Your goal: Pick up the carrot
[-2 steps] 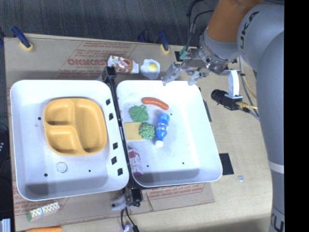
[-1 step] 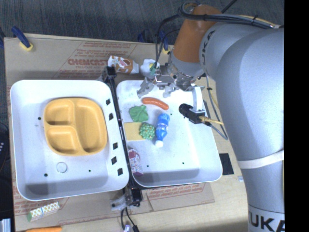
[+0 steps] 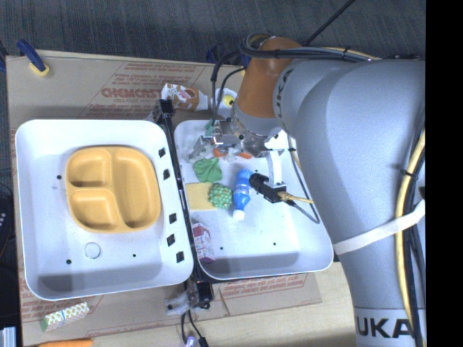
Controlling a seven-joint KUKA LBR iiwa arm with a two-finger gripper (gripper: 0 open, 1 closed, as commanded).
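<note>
Carrot (image 3: 246, 153): a small orange piece shows at the back of the right bin (image 3: 275, 246), tight against the jaws and partly covered by the wrist. The jaws hang low over that back part of the bin. Whether they are wide or narrow cannot be told, nor whether the carrot sits between them.

Just in front of the jaws lies a soft green leafy-looking thing (image 3: 207, 169). Nearer the front, a knobbly green ball (image 3: 220, 194) touches a flat yellow block (image 3: 195, 195) on its left. A blue bottle (image 3: 241, 190) with a white cap lies on its side on the ball's right, cap toward the front of the bin. A printed packet (image 3: 202, 241) lies against the bin's left wall, near the front.

The grey arm (image 3: 347, 121) with its orange band comes in from the right and covers the bin's back right corner.

The left bin (image 3: 40, 194) holds a yellow three-part plate (image 3: 112, 188), lying flat near its middle.

Both bins stand on a printed cardboard sheet (image 3: 130, 85) covering the surface. On the sheet behind the bins lies a small brown and white packet (image 3: 182, 96). A blue clip (image 3: 32, 56) sits at the far left corner. A patterned wrapper (image 3: 65, 315) lies in front of the left bin.
</note>
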